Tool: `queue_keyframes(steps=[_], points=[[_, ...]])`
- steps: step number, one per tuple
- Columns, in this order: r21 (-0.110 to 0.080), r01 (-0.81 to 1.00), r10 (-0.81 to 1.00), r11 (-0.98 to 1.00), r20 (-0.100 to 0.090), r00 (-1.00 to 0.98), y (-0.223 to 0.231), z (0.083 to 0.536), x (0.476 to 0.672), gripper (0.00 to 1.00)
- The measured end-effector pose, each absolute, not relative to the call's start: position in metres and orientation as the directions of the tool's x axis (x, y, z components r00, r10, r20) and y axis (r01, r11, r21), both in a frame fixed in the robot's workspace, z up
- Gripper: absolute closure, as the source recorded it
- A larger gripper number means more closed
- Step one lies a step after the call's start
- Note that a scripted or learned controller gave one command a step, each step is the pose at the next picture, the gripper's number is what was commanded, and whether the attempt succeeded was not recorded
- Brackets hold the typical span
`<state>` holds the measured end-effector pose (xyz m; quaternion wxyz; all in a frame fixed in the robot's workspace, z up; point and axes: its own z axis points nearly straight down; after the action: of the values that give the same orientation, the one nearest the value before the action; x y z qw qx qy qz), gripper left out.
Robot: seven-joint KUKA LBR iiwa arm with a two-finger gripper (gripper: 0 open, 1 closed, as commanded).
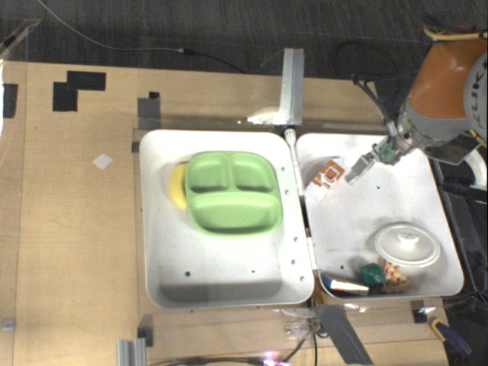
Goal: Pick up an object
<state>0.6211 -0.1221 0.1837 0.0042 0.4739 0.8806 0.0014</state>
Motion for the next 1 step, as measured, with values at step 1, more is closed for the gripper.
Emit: queue_keyframes(steps=[1], points=[[0.004, 0.934, 0.934, 0.358, -0.001, -0.358, -0.0951, 0.1054, 0.5925, 0.00]])
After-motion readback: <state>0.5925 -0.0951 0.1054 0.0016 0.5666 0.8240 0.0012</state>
